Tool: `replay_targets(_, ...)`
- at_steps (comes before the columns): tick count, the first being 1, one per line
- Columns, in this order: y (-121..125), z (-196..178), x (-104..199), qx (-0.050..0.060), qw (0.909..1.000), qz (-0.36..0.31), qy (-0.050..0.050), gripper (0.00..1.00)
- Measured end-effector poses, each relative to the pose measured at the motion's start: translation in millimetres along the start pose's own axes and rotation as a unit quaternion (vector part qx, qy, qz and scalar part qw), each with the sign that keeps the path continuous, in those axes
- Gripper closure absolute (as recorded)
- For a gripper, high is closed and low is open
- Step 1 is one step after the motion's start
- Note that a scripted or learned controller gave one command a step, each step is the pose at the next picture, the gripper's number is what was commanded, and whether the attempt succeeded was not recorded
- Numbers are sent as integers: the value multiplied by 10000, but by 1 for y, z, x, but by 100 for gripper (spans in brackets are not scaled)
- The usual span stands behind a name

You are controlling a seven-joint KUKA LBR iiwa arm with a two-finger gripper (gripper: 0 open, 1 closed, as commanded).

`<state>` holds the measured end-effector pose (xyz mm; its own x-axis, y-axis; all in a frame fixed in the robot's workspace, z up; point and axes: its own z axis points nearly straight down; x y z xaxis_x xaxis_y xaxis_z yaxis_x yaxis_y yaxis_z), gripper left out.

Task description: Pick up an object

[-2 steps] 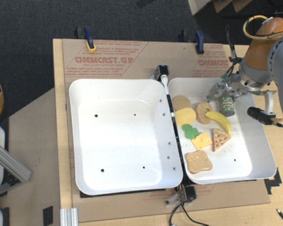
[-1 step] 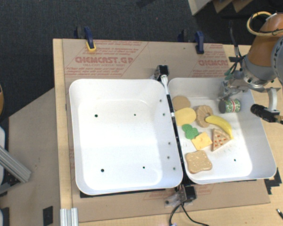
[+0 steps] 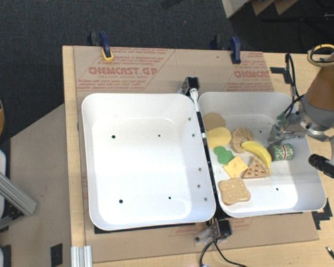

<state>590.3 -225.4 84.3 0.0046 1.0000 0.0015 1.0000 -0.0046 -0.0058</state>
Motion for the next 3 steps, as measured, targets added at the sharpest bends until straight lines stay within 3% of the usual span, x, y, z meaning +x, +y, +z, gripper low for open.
replay_targets(1,-54,0,71,-8,10000,-28,4,100)
replay_targets(2,-52,0,69,-28,10000,-20,-7,0)
replay_targets(3,25,-2,3,-15,10000,-27,42,0)
